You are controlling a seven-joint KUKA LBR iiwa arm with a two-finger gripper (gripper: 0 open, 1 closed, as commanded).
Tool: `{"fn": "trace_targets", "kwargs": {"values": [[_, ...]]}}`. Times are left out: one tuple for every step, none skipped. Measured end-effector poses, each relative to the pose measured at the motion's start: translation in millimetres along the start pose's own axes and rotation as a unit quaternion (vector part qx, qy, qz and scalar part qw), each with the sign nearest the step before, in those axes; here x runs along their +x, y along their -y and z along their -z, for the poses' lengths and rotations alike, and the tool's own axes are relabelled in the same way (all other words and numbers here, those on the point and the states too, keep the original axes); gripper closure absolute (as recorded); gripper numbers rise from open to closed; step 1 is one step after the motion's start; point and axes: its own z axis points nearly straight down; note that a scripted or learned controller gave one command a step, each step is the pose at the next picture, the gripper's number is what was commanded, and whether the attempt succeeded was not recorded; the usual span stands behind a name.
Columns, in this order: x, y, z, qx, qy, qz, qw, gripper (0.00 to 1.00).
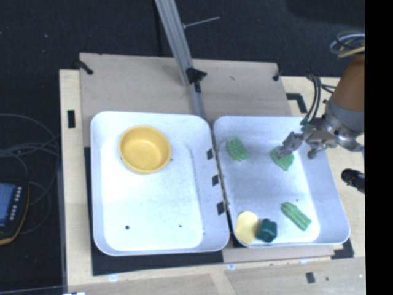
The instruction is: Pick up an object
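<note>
Bench (73, 183) is carrying two shallow white bins side by side. Nearest the camera, in the right bin (325, 195), a pale yellow object (246, 225) and a dark teal object (267, 230) are lying touching each other at the front edge, with a ribbed green piece (296, 216) sitting just to their right. Farther back in that bin, a second green piece (237, 149) is resting near the divider. To its right, the gripper (293, 147) is reaching in from the right and standing over a third green piece (283, 160), its fingers spread apart, one finger (288, 145) touching or just above that piece; nothing is seen clamped between them. The left bin (147, 226) is holding a yellow bowl (145, 149), upright, toward its far left corner.
</note>
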Motion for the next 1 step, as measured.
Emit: {"fn": "trace_targets", "kwargs": {"values": [[-0.1, 1.0, -62.8, 0.000, 0.000, 0.000, 1.0000, 0.00]]}}
